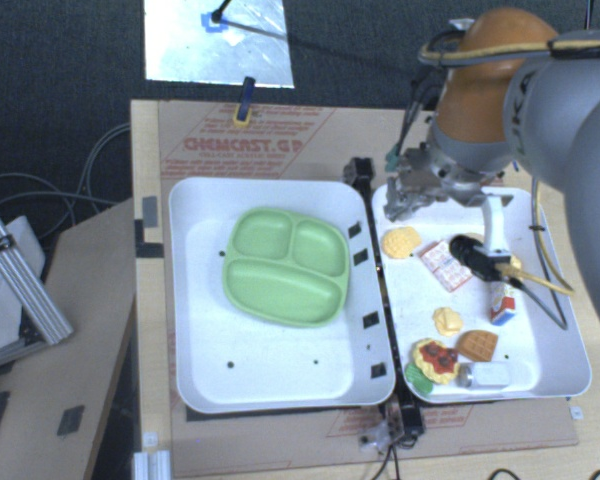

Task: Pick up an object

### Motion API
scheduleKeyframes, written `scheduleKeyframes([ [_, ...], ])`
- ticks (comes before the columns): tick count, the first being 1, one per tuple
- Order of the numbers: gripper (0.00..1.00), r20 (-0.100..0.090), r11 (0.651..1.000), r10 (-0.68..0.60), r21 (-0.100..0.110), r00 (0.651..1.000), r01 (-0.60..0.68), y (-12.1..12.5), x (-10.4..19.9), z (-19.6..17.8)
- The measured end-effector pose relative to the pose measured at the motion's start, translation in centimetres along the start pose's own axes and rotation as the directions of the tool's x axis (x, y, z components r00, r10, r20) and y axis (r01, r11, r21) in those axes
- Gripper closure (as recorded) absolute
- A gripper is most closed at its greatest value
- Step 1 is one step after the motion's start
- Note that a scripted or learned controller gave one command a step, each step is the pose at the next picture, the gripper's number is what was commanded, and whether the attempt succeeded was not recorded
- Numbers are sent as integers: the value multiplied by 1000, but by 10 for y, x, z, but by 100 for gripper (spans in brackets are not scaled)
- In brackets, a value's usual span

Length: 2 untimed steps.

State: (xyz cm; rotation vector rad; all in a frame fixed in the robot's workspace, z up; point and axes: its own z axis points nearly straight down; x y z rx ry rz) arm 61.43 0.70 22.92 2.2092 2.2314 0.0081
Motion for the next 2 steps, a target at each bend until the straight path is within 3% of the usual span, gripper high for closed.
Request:
scheduleKeyframes([
  [2,100,0,1000,1,1,1000,-1,49,88,9],
])
